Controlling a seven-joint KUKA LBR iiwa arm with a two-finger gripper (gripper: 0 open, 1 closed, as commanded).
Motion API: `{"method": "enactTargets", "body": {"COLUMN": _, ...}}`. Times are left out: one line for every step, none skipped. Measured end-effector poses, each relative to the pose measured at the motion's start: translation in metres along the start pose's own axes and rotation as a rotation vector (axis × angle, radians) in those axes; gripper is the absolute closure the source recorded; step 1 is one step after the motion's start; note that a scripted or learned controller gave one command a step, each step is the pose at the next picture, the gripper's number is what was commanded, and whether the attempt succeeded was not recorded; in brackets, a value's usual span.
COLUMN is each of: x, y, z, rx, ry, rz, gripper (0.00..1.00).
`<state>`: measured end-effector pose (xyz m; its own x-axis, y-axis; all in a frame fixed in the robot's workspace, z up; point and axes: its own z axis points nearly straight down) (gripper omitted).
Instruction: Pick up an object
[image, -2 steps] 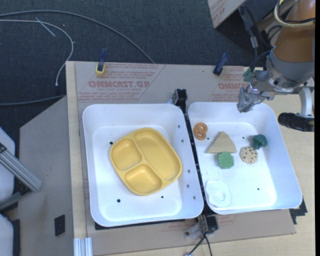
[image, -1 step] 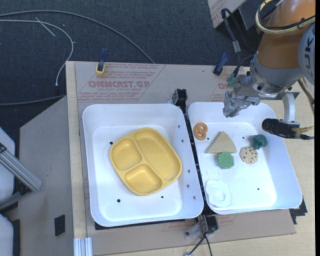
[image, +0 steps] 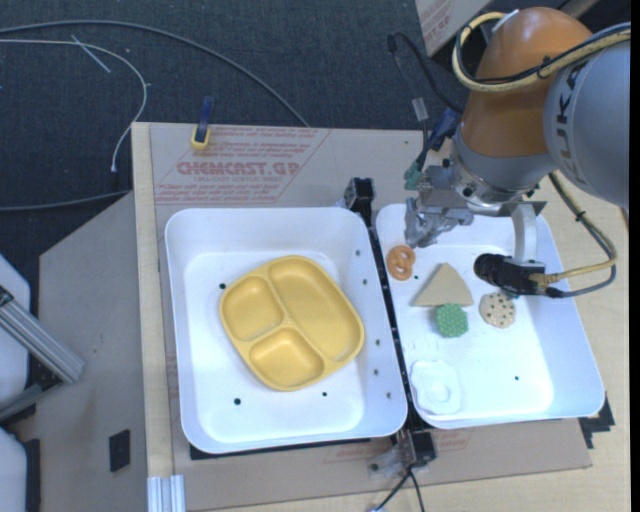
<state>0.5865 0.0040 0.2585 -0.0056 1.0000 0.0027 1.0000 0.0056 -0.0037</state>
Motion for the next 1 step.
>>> {"method": "enactTargets", "body": {"x": 0.0567, "y": -0.0165, "z": 0.0179, "rx": 0.001, "ry": 0.0, "rz": -0.001, "gripper": 1.0}}
